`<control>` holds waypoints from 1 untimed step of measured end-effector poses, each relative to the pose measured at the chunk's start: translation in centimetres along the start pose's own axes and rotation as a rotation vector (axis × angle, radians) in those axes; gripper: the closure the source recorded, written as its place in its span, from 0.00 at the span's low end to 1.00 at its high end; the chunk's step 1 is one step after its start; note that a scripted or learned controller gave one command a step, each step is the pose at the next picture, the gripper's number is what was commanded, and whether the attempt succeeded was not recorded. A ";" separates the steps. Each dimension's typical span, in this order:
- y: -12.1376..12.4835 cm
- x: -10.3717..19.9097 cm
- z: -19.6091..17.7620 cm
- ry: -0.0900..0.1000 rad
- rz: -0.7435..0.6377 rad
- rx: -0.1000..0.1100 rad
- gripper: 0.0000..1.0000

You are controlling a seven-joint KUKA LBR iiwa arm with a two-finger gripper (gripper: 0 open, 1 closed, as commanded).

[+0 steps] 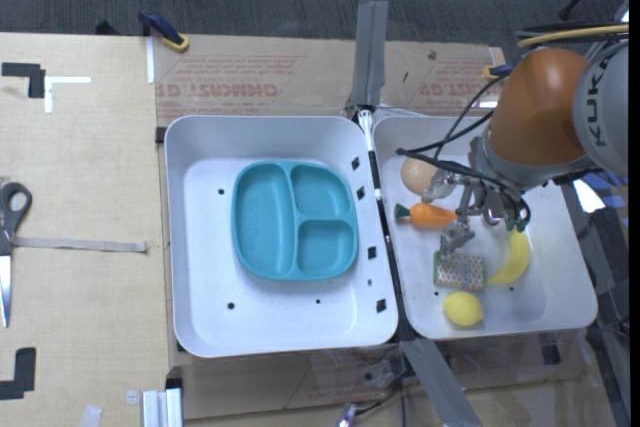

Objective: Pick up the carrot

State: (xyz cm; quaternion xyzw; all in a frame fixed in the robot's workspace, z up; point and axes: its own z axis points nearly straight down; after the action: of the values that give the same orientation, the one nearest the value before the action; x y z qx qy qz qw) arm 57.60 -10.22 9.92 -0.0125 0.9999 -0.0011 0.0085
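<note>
Two bins sit on the worktop point(80, 215). We see the carrot point(430, 215) in the right bin point(560, 305), beside an egg point(420, 177). Our gripper point(462, 233) hovers just right of it; we cannot tell the jaws' state. A teal tray point(295, 220) lies in the left bin point(200, 295).

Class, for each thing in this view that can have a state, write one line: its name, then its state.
carrot: lying in the right bin, beside the pincer
pincer: low over the right bin
blue divided tray: upright in the left bin
banana: lying in the right bin
lemon: resting in the right bin
scissors: shut
</note>
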 end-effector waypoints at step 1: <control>0.7 0.3 0.0 0.001 0.053 0.002 0.00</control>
State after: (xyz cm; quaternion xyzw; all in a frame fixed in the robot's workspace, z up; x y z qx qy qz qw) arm 57.26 -9.49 9.88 0.0141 0.9999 -0.0018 0.0080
